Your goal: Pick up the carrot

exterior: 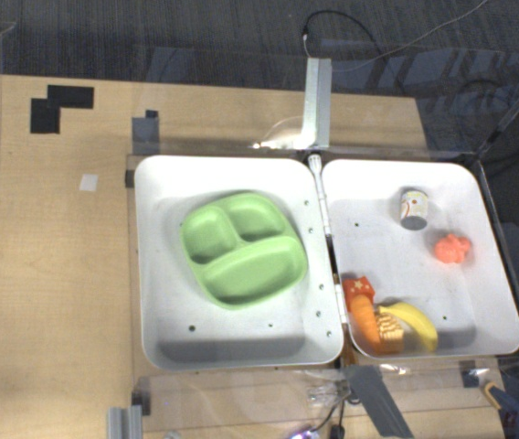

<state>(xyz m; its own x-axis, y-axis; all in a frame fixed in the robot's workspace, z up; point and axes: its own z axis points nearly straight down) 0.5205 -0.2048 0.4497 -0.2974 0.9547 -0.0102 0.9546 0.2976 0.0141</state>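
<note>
A pale wood-grain worktop (pixel 58 273) carries two shallow white bins with rounded corners and smooth, matte plastic walls, set side by side and meeting along a thin metal seam. The left bin (pixel 159 199) holds a glossy lime-green divided plate (pixel 243 249), rounded-square in shape, with two small compartments toward 12 o'clock and one long one toward 6 o'clock; it lies tilted a little off the bin's edges. In the right bin (pixel 479 208), the carrot (pixel 365 319) lies in the corner at about 7 o'clock, a smooth orange tapered shape pressed close to the bin's left wall. A small red block with pale spots (pixel 359 287) touches its upper end, and a curved yellow banana (pixel 417 323) lies just beside it toward 3 o'clock; a yellowish ridged item between carrot and banana is too blurred to identify. A small white can with a dark end (pixel 413 208) sits toward 12 o'clock of the bin, and a lumpy orange-pink toy (pixel 453 249) lies near the 3 o'clock wall, its form hard to make out. No fingers can be judged here, so their state cannot be told.
</note>
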